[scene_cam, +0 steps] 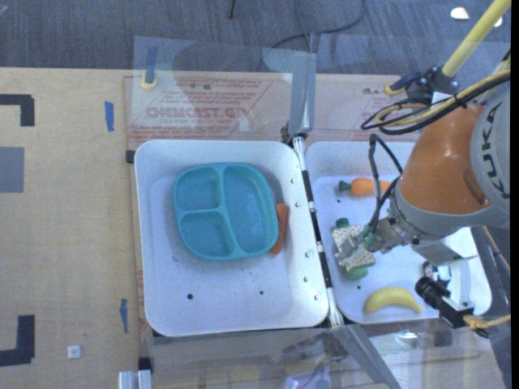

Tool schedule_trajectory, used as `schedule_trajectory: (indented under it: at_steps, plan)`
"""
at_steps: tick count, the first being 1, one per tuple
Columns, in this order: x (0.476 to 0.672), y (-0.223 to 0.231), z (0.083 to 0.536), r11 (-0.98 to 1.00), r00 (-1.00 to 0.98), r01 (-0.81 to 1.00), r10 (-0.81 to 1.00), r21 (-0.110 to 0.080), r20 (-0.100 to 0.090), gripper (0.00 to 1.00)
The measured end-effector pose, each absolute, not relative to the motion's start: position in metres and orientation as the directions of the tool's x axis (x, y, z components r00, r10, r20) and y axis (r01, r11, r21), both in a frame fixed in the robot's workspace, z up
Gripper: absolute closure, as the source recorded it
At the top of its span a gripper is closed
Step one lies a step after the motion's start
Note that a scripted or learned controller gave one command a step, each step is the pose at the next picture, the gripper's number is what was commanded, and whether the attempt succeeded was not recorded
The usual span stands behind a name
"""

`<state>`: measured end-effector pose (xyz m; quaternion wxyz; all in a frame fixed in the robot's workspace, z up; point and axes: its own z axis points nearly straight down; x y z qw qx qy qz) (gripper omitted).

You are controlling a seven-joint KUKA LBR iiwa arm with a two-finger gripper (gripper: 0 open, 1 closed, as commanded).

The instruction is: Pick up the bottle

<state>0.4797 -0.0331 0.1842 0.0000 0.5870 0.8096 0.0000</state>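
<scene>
a: where is the bottle (352, 248)?

b: it is in the right bin (478, 298), near the wall by the left bin (154, 241). it looks pale with green bits (too blurry to be sure).

a: and the gripper (371, 241)?

b: right on top of the bottle. i cannot tell if it is gripping it.

a: what else is there?

b: a banana (392, 300) lies below, a carrot (366, 186) above. a blue plate (225, 211) sits in the left bin, with an orange thing (281, 227) touching it.

a pale wooden bench (65, 241) carries black corner marks and blue tape strips. beyond its far edge lies grey carpet floor (122, 6), crossed by dark cables (328, 10).
</scene>
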Motion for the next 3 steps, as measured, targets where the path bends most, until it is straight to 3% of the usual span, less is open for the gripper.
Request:
schedule_trajectory:
  at_steps: [1, 2, 3]
  plan:
    - [0.48, -0.033, 0.184, 0.311, -0.311, 0.95, 0.95, 0.0, 0.0, 0.0]
    - [0.48, 0.005, 0.184, 0.287, -0.287, 0.958, 0.958, 0.001, 0.0, 0.0]
    - [0.481, 0.005, 0.194, 0.287, -0.287, 0.958, 0.958, 0.003, -0.001, 1.0]
